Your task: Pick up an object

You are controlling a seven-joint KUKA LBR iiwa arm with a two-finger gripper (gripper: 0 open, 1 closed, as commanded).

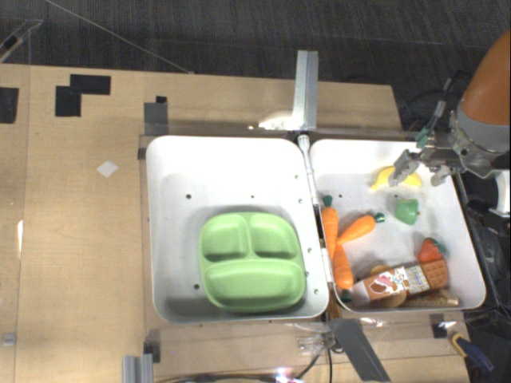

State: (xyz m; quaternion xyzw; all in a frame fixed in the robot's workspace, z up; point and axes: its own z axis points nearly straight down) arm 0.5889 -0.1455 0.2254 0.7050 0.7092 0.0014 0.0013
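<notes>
Your closest candidate is the yellow object (397, 178), lying on the floor of the right bin (471, 238) near its far wall, directly under and just beside the jaws (423, 167). You can see the two fingers standing apart, one over the yellow piece's left end and the other off to its right, with nothing gripped between them; whether a fingertip actually touches the yellow piece you cannot tell from this angle.

Just below the jaws, toward the camera, sits a small green object (407, 211), apart from the yellow one. Further down and to the left of the jaws lie two orange carrots: one carrot (356, 228) slanted across the bin floor, the other long carrot (336, 246) running along the bin's left wall. Well below the jaws, at the near edge, a printed carton (399, 281) lies on its side, with a red strawberry-like piece (432, 250) just above its right end.

Far to the left of the jaws, the left bin (176, 214) holds a green divided plate (252, 259). Both bins rest on the wooden bench (72, 238).
</notes>
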